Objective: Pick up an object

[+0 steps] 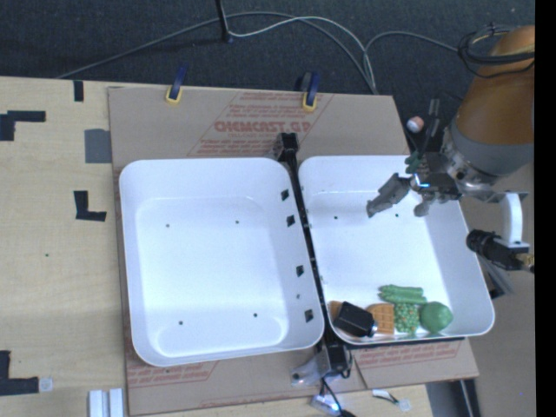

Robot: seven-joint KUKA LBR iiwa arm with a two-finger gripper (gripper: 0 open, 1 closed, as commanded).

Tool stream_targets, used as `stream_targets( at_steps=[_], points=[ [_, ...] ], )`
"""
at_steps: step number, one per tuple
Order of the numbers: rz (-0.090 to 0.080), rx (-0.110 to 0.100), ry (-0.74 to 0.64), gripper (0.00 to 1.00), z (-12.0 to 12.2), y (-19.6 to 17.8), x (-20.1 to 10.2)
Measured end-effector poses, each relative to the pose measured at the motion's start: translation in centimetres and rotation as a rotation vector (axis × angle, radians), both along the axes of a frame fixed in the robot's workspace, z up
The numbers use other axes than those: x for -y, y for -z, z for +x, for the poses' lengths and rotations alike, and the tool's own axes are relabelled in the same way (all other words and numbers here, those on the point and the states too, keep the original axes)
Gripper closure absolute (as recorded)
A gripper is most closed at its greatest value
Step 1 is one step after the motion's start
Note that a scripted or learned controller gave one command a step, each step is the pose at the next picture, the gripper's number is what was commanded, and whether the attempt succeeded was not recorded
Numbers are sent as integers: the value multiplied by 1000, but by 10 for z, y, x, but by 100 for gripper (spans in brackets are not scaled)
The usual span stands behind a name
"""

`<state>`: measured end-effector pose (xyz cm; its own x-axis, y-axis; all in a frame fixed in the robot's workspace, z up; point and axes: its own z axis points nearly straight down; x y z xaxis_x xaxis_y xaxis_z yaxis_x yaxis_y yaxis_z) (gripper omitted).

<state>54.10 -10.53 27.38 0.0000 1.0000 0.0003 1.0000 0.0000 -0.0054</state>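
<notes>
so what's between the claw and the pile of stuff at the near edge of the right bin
Nothing: in the camera view, only bare white floor of the right bin separates the claw from the cluster, made up of a black object, an orange piece and green items.

right bin (pixel 452 233): mid floor open | toys (pixel 395 313) crowd near edge

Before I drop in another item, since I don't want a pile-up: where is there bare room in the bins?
The left bin shows bare floor. The right bin is bare in its middle and along the divider. Its near edge is crowded: black object, orange piece, green pods, green ball. The gripper hovers over its far side.
</notes>
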Motion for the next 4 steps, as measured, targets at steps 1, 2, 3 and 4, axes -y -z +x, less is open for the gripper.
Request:
stream_targets(
  at_steps=[1, 2, 3, 4],
  points=[
    [0, 5, 0, 0, 1, -2, 0],
    [0, 0, 0, 0, -4, 60, -1],
    [0, 2, 0, 0, -6, 102, -2],
    [0, -1, 0, 0, -12, 160, 6]
  ],
)
